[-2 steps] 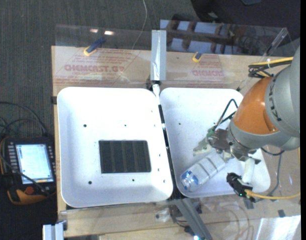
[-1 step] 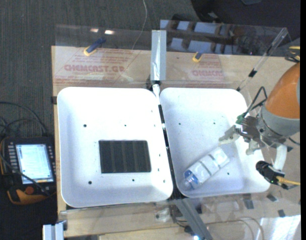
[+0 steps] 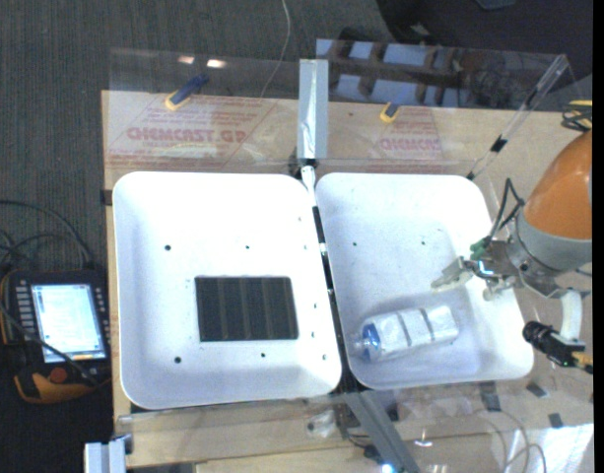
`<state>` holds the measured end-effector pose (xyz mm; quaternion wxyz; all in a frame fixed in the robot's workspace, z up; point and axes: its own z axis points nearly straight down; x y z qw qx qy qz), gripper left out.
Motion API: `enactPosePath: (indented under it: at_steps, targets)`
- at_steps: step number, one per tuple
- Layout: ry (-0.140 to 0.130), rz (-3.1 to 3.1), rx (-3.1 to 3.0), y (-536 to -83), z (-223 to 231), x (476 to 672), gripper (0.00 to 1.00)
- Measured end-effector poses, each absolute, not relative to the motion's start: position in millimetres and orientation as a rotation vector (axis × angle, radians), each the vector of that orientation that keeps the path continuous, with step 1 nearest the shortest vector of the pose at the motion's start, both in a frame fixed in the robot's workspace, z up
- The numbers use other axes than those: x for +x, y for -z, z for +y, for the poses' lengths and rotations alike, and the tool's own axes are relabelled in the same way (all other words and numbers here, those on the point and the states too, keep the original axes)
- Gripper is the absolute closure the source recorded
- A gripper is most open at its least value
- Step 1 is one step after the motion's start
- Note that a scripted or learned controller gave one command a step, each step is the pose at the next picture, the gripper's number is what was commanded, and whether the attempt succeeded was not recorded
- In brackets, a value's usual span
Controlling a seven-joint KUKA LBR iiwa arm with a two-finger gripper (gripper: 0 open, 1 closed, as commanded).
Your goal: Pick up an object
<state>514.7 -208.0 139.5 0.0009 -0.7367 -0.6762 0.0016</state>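
A clear plastic bottle with a blue cap lies on its side near the front of the right bin, cap pointing left. A flat black ribbed pad rests in the middle of the left bin. My gripper hangs over the right bin's right side, just behind and to the right of the bottle and apart from it. Its two pale fingers stand spread, open, with nothing between them. The grey arm with its orange band comes in from the right.
A metal divider post stands behind the seam between the bins. A handheld control pendant with cables lies on the floor to the left. Clear panels rise behind both bins.
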Motion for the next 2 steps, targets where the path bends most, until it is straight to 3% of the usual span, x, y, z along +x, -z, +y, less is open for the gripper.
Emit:
enactPosePath:
  at_steps: [1,2]
  targets:
    - [0.011,-2.276,-2.186,-92,-198,489.1,0.0]
    - [0.014,-2.341,-2.124,-92,-126,490.8,0.0]
